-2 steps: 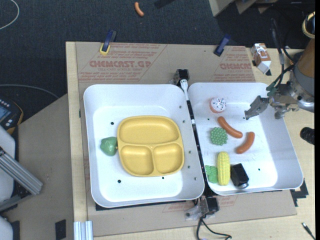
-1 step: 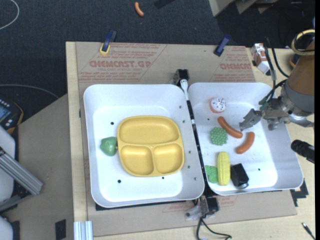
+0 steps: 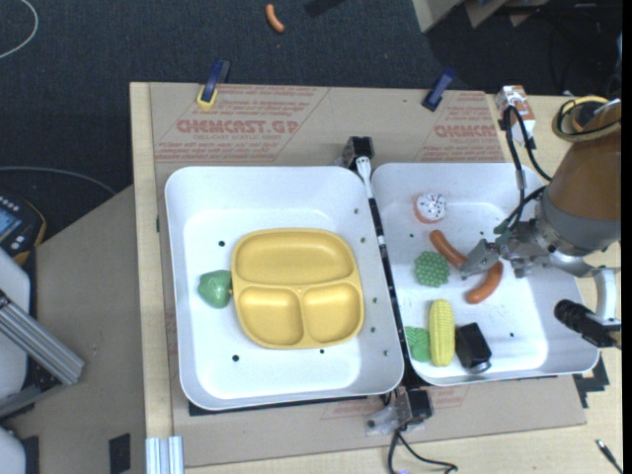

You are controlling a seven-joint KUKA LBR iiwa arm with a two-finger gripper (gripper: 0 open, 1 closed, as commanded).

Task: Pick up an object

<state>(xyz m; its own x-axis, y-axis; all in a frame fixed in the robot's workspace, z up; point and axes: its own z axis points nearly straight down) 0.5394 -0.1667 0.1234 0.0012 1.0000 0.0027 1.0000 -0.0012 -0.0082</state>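
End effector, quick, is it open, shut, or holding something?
End effector: cannot be told whether open or closed. It hangs low in the right bin, just above an orange sausage; no object is seen in its grip.

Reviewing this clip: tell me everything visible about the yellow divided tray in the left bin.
The yellow tray looks like smooth moulded plastic, a rounded rectangle with three compartments: one long one across the far side and two smaller ones nearer the camera. All three look bare. It lies flat, slightly rotated, near the middle of the left bin. A green toy sits against its left edge, apparently touching it. The gripper is over the other bin.
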